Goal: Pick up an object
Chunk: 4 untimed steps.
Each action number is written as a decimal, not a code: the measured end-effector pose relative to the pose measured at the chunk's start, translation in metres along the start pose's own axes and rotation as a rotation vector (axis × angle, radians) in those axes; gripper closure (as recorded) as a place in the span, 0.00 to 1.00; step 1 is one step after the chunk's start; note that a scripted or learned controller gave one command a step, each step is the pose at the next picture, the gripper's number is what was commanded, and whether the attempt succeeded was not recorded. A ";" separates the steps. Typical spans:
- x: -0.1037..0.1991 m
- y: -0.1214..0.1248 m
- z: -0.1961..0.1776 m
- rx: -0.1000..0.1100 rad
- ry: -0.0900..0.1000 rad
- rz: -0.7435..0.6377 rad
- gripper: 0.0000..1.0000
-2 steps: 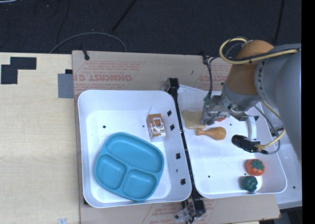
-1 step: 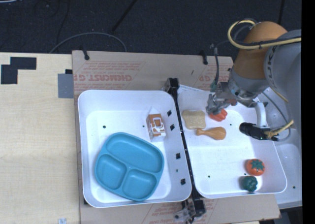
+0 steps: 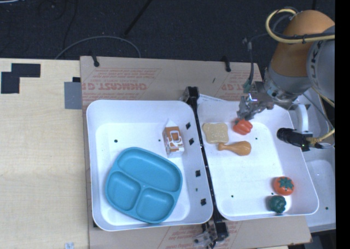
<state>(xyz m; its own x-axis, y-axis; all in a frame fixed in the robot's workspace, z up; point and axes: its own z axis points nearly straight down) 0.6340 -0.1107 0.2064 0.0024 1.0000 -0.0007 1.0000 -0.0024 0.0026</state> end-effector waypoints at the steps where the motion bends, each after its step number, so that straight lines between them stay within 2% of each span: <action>1: -0.001 0.001 -0.054 -0.001 0.000 -0.004 1.00; 2: 0.050 -0.014 -0.054 0.006 0.003 -0.007 1.00; 3: 0.093 -0.020 -0.042 0.007 0.003 -0.006 1.00; 4: 0.151 -0.021 -0.044 0.006 0.003 -0.007 1.00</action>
<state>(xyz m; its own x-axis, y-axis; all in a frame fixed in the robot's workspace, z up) 0.6137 0.0399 0.2506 -0.0050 1.0000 0.0022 1.0000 0.0050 -0.0030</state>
